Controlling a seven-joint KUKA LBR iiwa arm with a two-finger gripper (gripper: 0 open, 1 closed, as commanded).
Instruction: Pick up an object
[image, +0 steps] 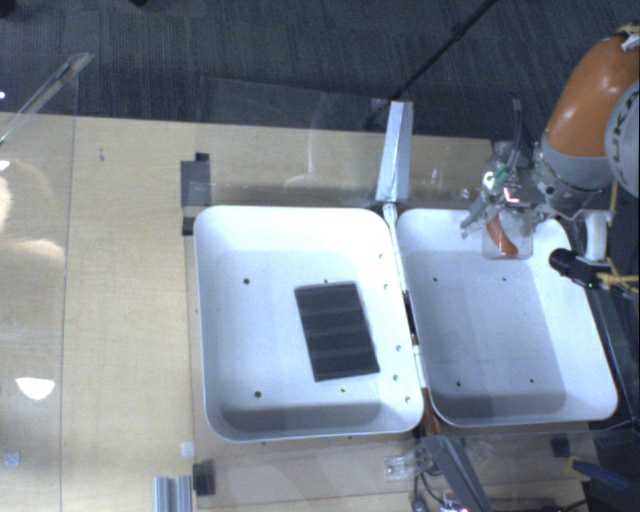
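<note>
Tool (503, 222) raised over right bin's (520, 400) far corner, apparently clamped on orange object (500, 240); dark pad (337, 330) flat in left bin (230, 300).

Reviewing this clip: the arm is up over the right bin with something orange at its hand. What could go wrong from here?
1. The small orange object sits right under the hand at the right bin's far edge; whether it is truly gripped cannot be told, so it may drop or stay behind.
2. The hand works close to that bin's far wall, so it could bump it.
3. The dark ribbed block in the left bin stays unpicked.
</note>
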